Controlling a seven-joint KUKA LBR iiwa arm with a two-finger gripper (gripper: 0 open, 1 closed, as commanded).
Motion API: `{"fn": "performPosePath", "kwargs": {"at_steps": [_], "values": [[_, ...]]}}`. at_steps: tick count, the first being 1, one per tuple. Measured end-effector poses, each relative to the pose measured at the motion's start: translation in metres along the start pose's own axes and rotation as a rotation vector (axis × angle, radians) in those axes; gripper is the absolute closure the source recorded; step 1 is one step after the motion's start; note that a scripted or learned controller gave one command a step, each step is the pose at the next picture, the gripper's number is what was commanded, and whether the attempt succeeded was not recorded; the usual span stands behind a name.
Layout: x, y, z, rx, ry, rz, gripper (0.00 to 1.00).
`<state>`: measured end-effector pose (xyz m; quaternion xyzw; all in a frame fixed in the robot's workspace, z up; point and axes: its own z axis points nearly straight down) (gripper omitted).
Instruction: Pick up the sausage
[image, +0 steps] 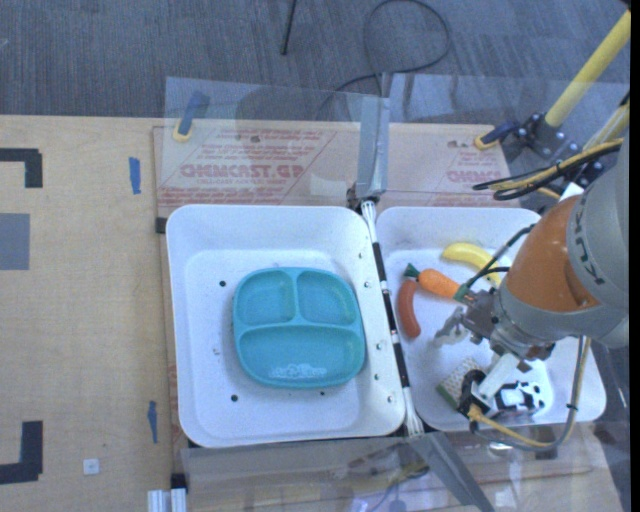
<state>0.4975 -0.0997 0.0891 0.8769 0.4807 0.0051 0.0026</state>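
Closest to my camera, the orange-banded arm (560, 270) hangs over the right bin (425, 400); its gripper (462, 328) sits beside the sausage (408, 308) near the carrot (440, 283), probably lining up; whether it's spread or pressed together, I cannot tell.
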Motion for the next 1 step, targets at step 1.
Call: {"fn": "performPosePath", "kwargs": {"at_steps": [1], "values": [[0.0341, 0.0536, -0.0301, 0.010, -0.008, 0.104, 0.00]]}}
